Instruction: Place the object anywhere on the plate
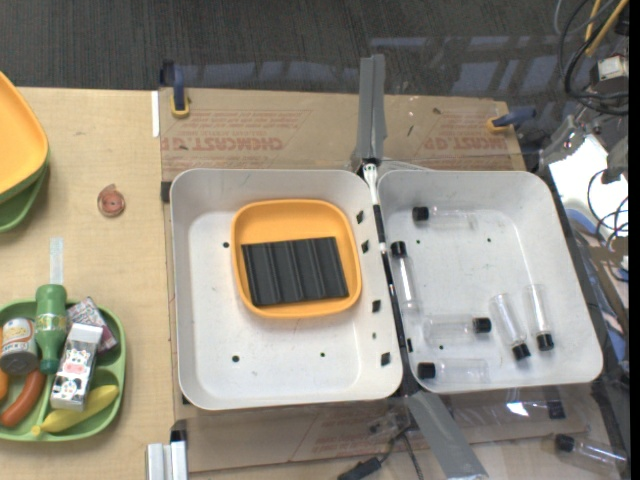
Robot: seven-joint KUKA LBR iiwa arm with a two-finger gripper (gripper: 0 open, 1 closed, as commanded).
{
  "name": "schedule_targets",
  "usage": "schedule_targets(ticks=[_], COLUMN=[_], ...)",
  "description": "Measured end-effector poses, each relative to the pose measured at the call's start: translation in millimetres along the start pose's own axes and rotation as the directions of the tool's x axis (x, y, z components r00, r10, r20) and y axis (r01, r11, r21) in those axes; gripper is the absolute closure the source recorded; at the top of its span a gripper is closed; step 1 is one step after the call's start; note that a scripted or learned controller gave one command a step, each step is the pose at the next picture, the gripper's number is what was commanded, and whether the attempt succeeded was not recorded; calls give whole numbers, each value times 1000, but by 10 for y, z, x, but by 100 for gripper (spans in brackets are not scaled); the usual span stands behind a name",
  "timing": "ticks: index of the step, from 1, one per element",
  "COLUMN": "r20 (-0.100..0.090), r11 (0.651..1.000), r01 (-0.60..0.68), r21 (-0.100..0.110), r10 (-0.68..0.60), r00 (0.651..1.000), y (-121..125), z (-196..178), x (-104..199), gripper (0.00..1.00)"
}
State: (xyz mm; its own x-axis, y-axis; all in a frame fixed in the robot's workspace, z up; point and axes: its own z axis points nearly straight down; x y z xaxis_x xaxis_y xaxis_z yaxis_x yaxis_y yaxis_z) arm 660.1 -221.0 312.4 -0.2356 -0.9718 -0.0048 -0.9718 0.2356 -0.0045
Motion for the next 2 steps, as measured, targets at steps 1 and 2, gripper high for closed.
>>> schedule_targets(ticks=[1,2], r20=[1,3], r11=[946,782], r01=[324,624], r21=[-1,-2], r10=[-324,-624], r00=[946,782], y=[2,20], z=[7,-32], x=[1,-69], gripper=[0,0])
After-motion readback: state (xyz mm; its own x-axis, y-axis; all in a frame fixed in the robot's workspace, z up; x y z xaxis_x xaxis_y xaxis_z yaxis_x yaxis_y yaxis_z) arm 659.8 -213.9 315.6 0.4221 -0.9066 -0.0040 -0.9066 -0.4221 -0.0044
